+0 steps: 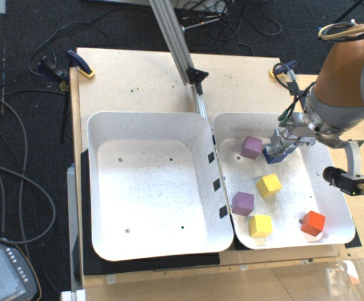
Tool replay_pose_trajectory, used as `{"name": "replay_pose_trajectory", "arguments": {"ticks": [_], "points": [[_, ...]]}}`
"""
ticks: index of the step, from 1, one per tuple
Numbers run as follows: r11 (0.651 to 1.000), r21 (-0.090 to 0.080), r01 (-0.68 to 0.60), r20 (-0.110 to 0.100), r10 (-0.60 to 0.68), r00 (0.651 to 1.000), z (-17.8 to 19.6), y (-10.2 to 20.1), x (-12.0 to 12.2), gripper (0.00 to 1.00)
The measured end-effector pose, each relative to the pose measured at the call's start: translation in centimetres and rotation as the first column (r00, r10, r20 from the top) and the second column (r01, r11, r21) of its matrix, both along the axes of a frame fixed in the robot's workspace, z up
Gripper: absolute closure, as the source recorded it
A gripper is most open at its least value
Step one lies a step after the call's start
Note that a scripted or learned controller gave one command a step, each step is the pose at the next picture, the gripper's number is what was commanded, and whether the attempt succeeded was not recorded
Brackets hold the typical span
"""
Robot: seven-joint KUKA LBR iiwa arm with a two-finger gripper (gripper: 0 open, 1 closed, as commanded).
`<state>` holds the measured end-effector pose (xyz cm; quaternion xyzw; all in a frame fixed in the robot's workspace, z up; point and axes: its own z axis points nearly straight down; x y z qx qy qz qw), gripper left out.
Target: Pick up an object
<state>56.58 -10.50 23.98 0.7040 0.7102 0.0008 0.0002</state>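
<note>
Blocks are what you're after, and all of them sit in the right bin (348,226). You can see a blue block (272,156) right at the gripper (277,149), near the bin's far wall; the fingers come down around it, but you can't tell from this slant how wide they stand or whether they truly clamp it. Just left of the blue block, almost touching, lies a purple block (252,147), so room is tight on that side. Toward you from the blue block there is open floor, then a yellow block (270,185) near the bin's middle. A second purple block (243,202) sits close to the bin's left wall, and a second yellow block (260,226) lies near the front rim. An orange block (313,222) rests in the front right corner, well apart from the blue block. Left of the right bin, touching it along one edge, is the left bin (100,174), its floor bare.
</note>
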Motion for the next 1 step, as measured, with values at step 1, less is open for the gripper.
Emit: {"name": "replay_pose_trajectory", "arguments": {"ticks": [1], "points": [[1.0, 0.001, 0.0, 0.0, 0.0, 1.0, -0.81, 6.02, 1.64, 1.0]]}}
